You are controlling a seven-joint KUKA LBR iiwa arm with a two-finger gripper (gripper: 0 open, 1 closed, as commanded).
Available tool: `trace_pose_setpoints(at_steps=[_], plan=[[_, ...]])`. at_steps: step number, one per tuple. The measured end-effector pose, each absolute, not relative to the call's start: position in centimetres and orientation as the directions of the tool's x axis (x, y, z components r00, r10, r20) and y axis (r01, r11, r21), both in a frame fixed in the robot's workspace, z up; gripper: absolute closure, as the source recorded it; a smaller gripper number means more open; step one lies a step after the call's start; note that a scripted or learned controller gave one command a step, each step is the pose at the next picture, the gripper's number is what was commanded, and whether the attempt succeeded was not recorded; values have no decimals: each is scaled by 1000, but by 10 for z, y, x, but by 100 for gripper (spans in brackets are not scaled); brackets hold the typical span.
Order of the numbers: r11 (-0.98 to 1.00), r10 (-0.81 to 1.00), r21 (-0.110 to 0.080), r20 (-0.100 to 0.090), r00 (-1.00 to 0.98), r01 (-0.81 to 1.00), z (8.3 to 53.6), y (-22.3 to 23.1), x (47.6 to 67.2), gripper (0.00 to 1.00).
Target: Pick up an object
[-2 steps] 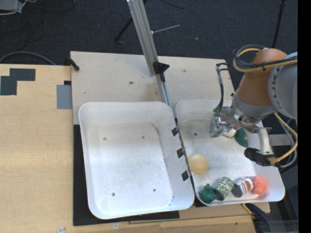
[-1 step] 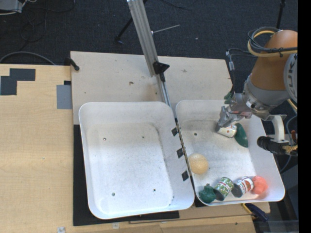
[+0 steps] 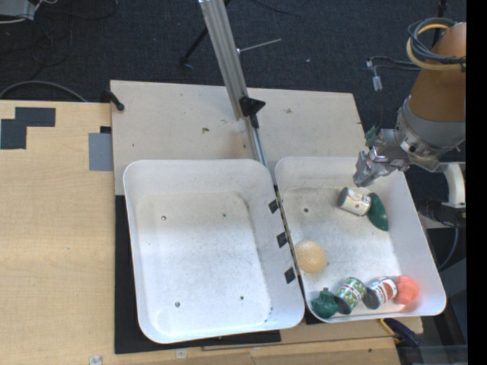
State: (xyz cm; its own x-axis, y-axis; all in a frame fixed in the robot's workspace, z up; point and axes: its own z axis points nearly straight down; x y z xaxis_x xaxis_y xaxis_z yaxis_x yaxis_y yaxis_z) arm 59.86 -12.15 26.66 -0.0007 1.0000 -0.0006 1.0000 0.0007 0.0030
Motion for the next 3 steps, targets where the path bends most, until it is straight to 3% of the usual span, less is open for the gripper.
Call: trace_pose_setpoints(at_steps=[1,3], plan=[[4,1000,-4,2,-4,1000,251,-64,601,100],[4,1000,-2,2,-4,1000,235,48,629,100]])
